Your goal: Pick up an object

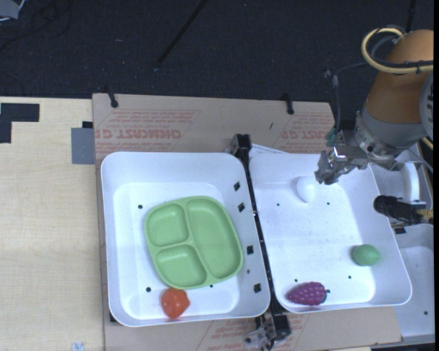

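Gripper [326,175] beside white object [306,189].

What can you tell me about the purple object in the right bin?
The purple object looks like a small toy grape bunch, bumpy and plastic-looking, lying on its side near the right bin's front wall. It seems to rest on the bin floor alone, apart from the green ball. The gripper is far from it.

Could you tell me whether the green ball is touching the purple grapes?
Apart: the camera view shows bare white bin floor between the green ball and the purple grapes.
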You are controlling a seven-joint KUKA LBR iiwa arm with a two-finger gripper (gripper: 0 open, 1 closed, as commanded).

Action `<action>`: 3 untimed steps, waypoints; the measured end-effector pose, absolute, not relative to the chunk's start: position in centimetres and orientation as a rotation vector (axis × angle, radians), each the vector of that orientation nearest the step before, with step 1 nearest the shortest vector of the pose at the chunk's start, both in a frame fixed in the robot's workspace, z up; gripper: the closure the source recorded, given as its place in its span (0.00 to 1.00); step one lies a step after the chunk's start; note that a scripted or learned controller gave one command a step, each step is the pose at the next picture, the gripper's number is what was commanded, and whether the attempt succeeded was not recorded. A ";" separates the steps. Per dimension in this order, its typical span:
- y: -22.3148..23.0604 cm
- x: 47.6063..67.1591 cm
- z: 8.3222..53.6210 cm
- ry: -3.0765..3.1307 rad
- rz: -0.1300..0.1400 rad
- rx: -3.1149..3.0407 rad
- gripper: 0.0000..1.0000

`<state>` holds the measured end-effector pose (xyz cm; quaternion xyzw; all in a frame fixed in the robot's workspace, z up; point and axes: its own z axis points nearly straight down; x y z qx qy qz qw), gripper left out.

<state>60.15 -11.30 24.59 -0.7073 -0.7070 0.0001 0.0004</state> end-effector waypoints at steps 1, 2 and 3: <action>-6.6 59.7 25.0 -2.222 0.002 -2.216 1.00; -1.2 59.1 25.3 -2.224 0.001 -2.213 1.00; 3.9 58.4 25.4 -2.223 0.003 -2.213 1.00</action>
